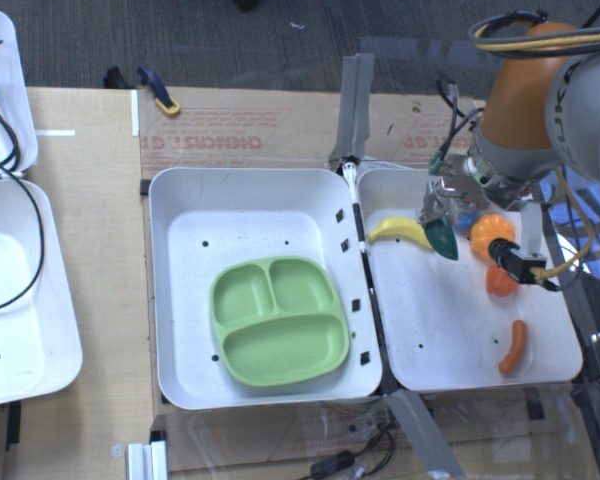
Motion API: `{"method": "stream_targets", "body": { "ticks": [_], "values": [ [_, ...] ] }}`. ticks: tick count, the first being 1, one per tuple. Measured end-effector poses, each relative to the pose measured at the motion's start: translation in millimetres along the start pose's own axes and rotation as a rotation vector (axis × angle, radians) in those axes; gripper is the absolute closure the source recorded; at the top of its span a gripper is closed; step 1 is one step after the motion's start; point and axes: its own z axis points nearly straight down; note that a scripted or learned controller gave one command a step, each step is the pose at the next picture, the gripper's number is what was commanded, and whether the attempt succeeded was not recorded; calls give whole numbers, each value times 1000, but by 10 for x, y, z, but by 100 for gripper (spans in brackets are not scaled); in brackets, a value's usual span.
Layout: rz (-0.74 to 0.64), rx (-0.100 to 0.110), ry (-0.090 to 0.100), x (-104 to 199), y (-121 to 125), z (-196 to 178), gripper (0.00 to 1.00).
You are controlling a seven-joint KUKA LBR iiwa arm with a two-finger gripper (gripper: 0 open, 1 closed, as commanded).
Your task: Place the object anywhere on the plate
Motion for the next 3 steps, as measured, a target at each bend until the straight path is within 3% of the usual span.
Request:
{"method": "stream_targets", "body": {
  "ticks": [1,2,3],
  "values": [
    [-185,2,0,811,-186,4,100],
    [-281,1,0,1349,-714,-223,100],
    [-279,1,0,1345,-713,-224,0]
  ]
}}
